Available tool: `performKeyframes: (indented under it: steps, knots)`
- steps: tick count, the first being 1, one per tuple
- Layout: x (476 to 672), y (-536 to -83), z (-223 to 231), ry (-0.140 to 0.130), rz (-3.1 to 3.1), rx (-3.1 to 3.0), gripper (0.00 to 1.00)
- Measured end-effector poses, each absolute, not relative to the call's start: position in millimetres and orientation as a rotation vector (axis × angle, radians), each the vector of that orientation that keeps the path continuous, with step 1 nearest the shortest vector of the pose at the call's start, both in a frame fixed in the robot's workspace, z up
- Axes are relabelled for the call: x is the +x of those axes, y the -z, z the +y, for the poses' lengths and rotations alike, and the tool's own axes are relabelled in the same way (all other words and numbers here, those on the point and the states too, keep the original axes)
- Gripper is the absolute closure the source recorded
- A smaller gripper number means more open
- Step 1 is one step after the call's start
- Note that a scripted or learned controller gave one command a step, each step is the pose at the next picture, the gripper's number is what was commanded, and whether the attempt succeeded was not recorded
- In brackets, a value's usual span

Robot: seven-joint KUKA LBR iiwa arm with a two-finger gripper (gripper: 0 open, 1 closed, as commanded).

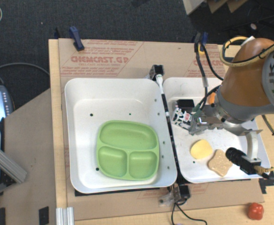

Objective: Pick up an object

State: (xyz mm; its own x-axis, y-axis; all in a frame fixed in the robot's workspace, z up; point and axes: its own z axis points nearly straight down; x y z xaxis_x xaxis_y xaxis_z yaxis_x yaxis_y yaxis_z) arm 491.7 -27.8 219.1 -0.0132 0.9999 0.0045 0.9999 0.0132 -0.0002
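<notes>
My gripper (194, 124) is low over the left part of the right bin (188, 171), under the grey and orange wrist. A small white object with black and red marks (180, 117) lies just to its left, touching or nearly touching it. Behind that lies a small black block (185, 104). A round yellow piece (201, 149) lies just in front of the gripper, apart from it. A tan bread-shaped piece (219, 162) lies to the right of the yellow one. Whether anything is between the fingers cannot be seen.
The left bin (78, 125) holds a green divided plate (127, 149). The black divider rim (167, 121) between the bins runs close to the gripper's left. A red object (255, 211) sits off the bench at front right. A blue clamp (76, 37) is at the back left.
</notes>
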Motion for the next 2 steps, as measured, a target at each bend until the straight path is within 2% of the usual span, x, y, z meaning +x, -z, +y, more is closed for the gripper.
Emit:
performKeyframes:
  steps: [1,2]
  knots:
    - [491.6,-229.8,-35.7,0.002,-2.224,-2.221,1.0]
    - [480.3,-319.4,23.0,0.015,-2.235,-2.216,1.0]
